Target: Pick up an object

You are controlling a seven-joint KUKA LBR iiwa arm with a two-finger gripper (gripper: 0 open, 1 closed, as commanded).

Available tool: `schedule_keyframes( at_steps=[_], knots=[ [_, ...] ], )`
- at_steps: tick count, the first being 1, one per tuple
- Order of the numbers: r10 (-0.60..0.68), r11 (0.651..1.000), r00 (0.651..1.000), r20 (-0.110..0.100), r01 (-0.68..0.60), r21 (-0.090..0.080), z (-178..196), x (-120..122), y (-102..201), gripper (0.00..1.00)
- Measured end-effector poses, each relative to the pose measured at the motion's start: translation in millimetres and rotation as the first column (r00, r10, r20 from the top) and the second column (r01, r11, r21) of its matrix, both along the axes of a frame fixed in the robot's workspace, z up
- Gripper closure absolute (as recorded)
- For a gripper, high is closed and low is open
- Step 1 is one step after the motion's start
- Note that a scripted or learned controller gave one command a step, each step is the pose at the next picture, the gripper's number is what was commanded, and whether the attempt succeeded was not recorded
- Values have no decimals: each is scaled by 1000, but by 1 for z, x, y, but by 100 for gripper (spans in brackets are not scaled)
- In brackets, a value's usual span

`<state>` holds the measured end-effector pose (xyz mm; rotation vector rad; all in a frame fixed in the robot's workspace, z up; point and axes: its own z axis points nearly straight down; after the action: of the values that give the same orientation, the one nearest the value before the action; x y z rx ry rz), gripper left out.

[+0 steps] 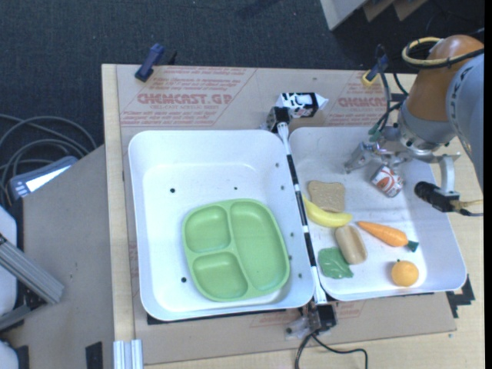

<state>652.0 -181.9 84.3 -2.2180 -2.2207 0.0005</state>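
Worktop [192,91]: brown board with red printed lettering, carrying two shallow white bins side by side.
Left bin [154,160]: white, holding a single item.
Right bin [438,260]: white, touching the left bin along a dark seam; holds all the small items.
Arm [450,83]: grey with an orange band above the wrist, reaching in from the right over the far part of the right bin.
Green tray [234,248]: pale green, three compartments, lying flat in the near half of the left bin.
Claw [375,154]: low over the far part of the right bin, metal fingers [355,160] splayed apart, so open; nothing seen between them.
Small can [387,181]: white and red, tipped on its side, just beside and slightly nearer than the claw tips; not gripped.
Banana [327,215]: yellow, lying near the seam, touching the near edge of the bread slice.
Bread slice [327,194]: tan, flat, left of the small can.
Carrot [383,234]: orange with a dark green end, pointing toward the right wall, near the middle of the right bin.
Bun [350,244]: light brown, oblong, just near of the banana, beside the carrot.
Green piece [334,264]: dark green, flat, touching the bun's near-left side, close to the seam.
Orange [404,273]: small, round, near the front right corner, apart from the rest.
Blue clip [149,62]: on the worktop's far left edge.
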Motion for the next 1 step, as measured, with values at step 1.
schedule_keyframes(
  at_steps=[1],
  knots=[
    [-1,1000,1000,1,1,-1,0,-34,0,0]
  ],
)
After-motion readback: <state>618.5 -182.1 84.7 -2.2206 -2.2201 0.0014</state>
